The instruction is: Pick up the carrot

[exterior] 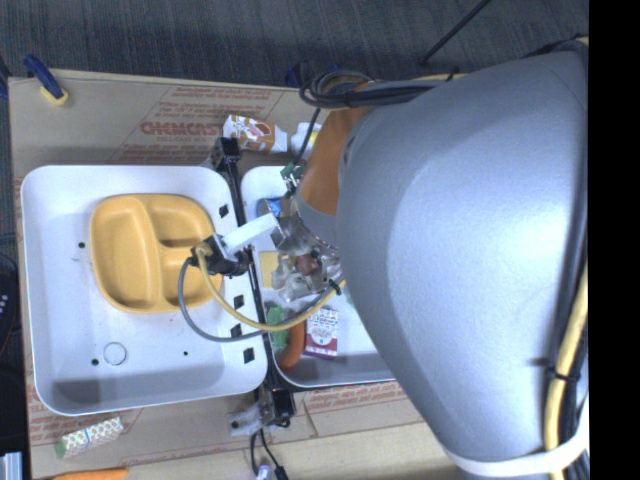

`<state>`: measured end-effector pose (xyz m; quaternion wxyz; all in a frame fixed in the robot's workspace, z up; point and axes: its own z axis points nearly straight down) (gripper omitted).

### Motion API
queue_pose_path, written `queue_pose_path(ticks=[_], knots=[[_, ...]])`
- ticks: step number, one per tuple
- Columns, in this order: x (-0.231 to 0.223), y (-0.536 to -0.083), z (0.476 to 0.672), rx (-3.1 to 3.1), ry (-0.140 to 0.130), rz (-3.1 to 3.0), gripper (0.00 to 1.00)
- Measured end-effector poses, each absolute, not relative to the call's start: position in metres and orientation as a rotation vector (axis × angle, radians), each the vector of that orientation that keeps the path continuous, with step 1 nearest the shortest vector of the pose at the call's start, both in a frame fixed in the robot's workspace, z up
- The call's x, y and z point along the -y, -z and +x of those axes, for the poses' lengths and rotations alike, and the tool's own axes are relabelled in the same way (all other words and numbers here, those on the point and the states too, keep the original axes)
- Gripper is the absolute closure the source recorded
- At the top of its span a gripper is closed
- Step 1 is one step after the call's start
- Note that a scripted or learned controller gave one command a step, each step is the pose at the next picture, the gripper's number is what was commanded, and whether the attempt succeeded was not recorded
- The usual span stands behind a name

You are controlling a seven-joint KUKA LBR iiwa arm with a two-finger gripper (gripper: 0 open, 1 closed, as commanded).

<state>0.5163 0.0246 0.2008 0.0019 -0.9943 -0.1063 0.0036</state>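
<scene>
1. Orange tapered carrot [291, 343] lying in right white shallow plastic bin [262, 180], near that bin's front-left corner, close to the divider between the two bins; partly hidden by a cable and the arm.
2. Touching or just beside carrot: small green item [275, 317] on its upper side, and a red-and-white printed packet [322, 331] on its right.
3. Nothing seen clamped on carrot; carrot resting on bin floor.
4. Two-finger gripper [300, 268] hanging over right bin, just above carrot and packet; metallic cluttered parts there, jaw opening not readable, cannot tell whether anything is held.
5. Large grey arm with orange band [470, 258] covering most of right bin, reaching in from right.
6. Yellow-and-grey looped cable [215, 318] trailing from wrist across divider into left bin, ending near a white tube-like fitting [245, 234].
7. Left white shallow plastic bin [60, 368] holding a yellow two-compartment plastic tray [140, 253], upright, in bin's upper middle.
8. Brown cardboard sheet with red print [150, 113] under both bins.
9. Small brown-and-white carton [250, 132] on cardboard behind bins.
10. Green-and-white wrapped packet [90, 436] on cardboard in front of left bin.
</scene>
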Motion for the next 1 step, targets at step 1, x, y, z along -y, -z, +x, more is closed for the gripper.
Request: queue_pose_path(ticks=[1], knots=[[-0.0848,-0.2754,0.4758,0.571,-0.006,-3.087,1.00]])
